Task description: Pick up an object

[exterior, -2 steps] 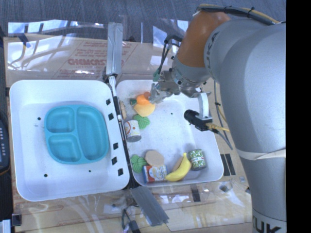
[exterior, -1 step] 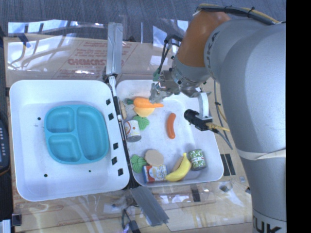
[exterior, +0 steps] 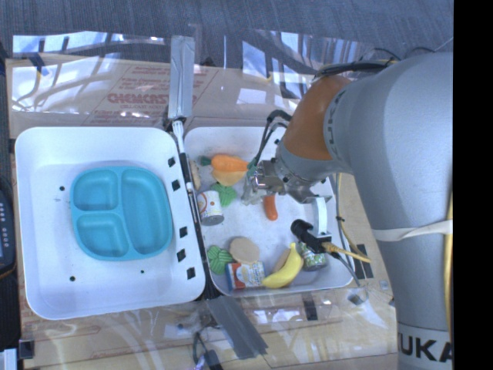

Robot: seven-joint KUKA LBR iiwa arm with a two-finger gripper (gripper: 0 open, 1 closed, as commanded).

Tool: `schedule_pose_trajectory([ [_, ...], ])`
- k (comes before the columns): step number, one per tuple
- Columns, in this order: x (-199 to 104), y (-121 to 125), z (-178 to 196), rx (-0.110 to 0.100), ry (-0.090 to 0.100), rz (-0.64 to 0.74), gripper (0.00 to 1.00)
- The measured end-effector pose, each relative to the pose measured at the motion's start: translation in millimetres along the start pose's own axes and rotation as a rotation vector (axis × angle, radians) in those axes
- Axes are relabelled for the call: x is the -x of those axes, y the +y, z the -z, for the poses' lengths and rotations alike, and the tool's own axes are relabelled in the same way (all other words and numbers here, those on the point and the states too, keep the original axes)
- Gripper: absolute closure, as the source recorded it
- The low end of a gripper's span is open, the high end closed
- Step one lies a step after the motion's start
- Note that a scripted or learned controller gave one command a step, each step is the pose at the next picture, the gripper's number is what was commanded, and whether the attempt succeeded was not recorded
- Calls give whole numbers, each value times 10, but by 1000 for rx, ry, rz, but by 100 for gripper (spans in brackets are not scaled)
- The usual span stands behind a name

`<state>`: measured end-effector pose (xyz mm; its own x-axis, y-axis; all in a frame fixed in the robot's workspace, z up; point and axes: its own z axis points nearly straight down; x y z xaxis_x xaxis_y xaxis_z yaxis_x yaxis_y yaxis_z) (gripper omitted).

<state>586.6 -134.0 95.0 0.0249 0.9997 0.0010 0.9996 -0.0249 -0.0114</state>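
Camera view: carrot [exterior: 270, 207] beside pincer [exterior: 256, 188]

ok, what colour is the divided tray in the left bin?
Light blue. The divided tray shows plainly in the camera view, lying in the white left bin.

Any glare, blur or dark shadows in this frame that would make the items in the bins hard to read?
Camera view: strong glare streaks on the clear plastic sheeting behind the bins; soft overall focus, so the can label is unreadable; lighting over the blue tray is even; the arm shades the area around the gripper, blurring detail there.
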Motion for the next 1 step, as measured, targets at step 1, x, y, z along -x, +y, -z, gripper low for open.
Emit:
schedule_pose_trajectory([
  [1, 321, -92, -33, 7, 0, 110, 0],
])
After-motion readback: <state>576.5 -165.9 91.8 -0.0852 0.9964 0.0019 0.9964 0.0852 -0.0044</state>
